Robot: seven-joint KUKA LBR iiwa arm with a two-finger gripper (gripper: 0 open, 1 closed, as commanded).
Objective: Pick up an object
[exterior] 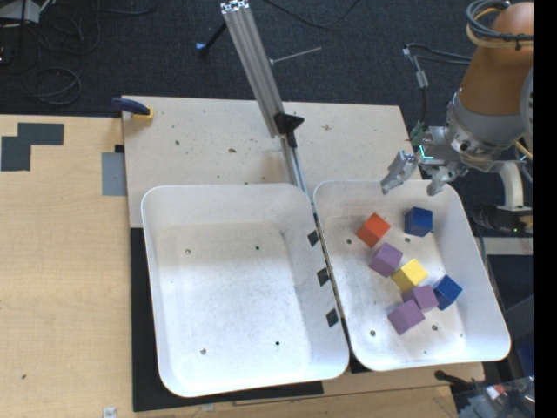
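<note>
A: Targets? Right bin [487,268] has seven blocks: orange cube [374,230], blue cube [419,221] near the far wall, purple cube [385,259], yellow cube [411,273], a second purple [425,297], a second blue [447,291], a third purple [406,316] nearest the front.

B: Which one's easiest?

A: Orange or the far blue cube, I'd say. Both sit apart from the others, with clear floor on all sides. The yellow, purple and blue ones in the middle touch or nearly touch, so fingers would likely jam there.

B: Claw?

A: Claw [418,178] hangs above the bin's far rim, fingers spread apart, nothing between them. Blue cube is just in front of it.

B: So how to do it well?

A: Centre over the blue cube, line the fingers with two flat faces, drop straight down, close only once they straddle it. Watch the bin wall behind it.

B: Left bin [174,233]?

A: No blocks in it. Both bins sit on the counter [209,138].
</note>
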